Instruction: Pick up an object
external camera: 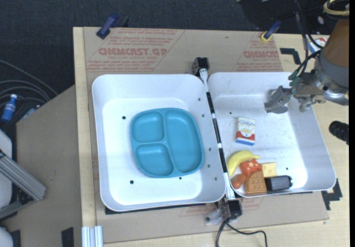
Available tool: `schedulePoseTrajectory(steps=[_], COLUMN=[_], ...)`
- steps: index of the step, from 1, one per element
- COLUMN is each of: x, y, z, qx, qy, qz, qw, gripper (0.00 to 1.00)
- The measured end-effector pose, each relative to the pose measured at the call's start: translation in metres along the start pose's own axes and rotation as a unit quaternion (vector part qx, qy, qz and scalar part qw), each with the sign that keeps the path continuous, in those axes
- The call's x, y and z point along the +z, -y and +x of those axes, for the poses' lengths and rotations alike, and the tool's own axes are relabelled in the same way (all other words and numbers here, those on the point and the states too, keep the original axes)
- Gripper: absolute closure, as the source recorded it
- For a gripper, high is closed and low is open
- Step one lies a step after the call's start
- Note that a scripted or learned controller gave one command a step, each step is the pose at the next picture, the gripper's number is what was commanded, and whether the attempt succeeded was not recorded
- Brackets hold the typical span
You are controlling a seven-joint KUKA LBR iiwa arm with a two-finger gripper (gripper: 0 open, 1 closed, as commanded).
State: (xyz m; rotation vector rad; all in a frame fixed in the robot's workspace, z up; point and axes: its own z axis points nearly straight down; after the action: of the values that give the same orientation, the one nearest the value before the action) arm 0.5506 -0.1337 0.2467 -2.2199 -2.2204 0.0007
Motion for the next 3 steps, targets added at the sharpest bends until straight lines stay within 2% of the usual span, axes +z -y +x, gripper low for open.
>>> schedulePoseTrajectory(steps=[1,2,3], x=[0.135,0.162,0.162], y=[-0.05,-0.108,-0.036], z=[0.009,0.028,0.021], qx=[0.0,0.0,0.0], qy=[0.0,0.0,0.0], qz=[0.001,-0.001,0.0], qw=[1.0,1.0,1.0], gripper=[0.0,0.0,0.0])
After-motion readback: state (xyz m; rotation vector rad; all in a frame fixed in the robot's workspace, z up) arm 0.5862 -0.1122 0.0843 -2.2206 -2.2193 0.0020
